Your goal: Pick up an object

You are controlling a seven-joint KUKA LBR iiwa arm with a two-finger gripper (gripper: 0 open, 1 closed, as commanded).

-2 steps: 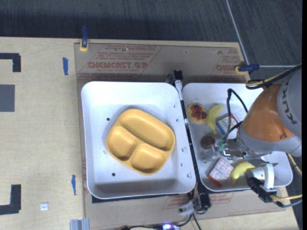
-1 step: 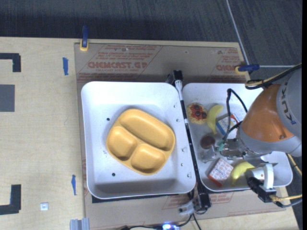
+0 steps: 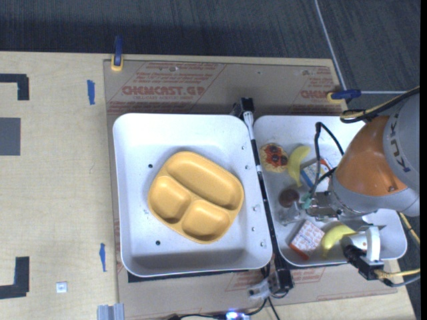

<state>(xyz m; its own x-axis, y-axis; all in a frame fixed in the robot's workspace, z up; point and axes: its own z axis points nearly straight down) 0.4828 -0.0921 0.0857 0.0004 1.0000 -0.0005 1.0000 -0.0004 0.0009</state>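
The right bin (image 3: 393, 245) holds several small objects. Among them are a red and yellow round item (image 3: 273, 157), a yellow banana-shaped piece (image 3: 298, 162), a blue and white box (image 3: 311, 175), a brown round piece (image 3: 288, 196), a red and white box (image 3: 307, 237) and a second yellow banana-shaped piece (image 3: 335, 236). My gripper (image 3: 308, 204) is low over the middle of this bin, just right of the brown piece and above the red and white box. The wrist and cables hide its tip.
The left bin (image 3: 133, 139) carries a yellow three-compartment tray (image 3: 195, 195). The arm's orange band (image 3: 373, 165) and grey body cover the right bin's right half. Cardboard lies under both bins, and a blue clamp (image 3: 345, 95) sits at the back right.
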